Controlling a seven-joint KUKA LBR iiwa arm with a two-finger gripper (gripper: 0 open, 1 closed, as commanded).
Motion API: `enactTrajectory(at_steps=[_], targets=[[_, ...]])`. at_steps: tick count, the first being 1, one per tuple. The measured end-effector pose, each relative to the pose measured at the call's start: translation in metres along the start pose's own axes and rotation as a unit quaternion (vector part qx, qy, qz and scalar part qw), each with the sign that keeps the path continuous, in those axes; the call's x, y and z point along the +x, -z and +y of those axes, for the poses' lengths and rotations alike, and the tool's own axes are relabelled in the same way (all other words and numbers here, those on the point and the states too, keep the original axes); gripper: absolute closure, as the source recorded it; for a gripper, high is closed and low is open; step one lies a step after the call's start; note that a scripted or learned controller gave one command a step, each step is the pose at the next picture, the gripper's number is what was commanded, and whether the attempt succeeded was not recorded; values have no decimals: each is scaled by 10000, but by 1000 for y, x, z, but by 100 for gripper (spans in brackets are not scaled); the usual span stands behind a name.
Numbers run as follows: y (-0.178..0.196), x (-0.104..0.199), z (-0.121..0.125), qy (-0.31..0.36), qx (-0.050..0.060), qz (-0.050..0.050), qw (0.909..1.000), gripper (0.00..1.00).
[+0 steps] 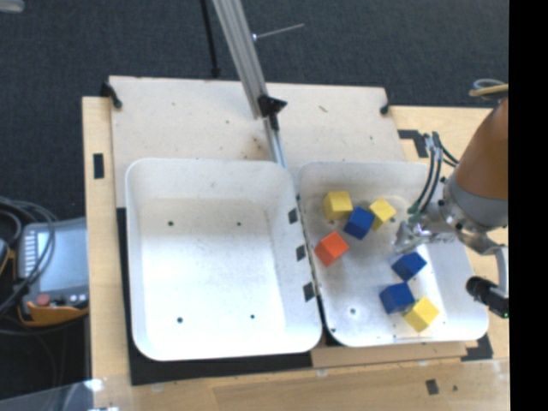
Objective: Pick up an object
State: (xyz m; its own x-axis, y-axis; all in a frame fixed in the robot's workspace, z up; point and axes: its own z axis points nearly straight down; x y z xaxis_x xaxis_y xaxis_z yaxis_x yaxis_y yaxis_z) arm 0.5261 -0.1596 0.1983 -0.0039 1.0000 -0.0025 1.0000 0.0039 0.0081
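Observation:
The right bin (355,325) holds several small cubes. A yellow cube (337,204), a blue cube (360,223) and a second yellow cube (383,211) cluster near its far side. An orange cube (332,247) lies by the bin's left wall. Toward the right lie a blue cube (409,265), another blue cube (396,297) and a yellow cube (421,314). My gripper (409,238) hangs low in the right bin, just beyond the upper blue cube on the right and close to its top edge. Nothing shows between its tips.
The left bin (214,255) sits beside the right one, their walls meeting in the middle. A slanted metal pole (248,67) rises from behind the bins. The arm's orange band (488,161) overhangs the right bin's right side. Cables run along the wrist.

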Motion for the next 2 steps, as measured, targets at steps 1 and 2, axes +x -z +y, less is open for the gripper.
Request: enactTrajectory(at_steps=[1, 2], targets=[[64, -6, 3, 3, -3, -2, 10000, 100], [68, -6, 4, 15, 27, 5, 10000, 100]])
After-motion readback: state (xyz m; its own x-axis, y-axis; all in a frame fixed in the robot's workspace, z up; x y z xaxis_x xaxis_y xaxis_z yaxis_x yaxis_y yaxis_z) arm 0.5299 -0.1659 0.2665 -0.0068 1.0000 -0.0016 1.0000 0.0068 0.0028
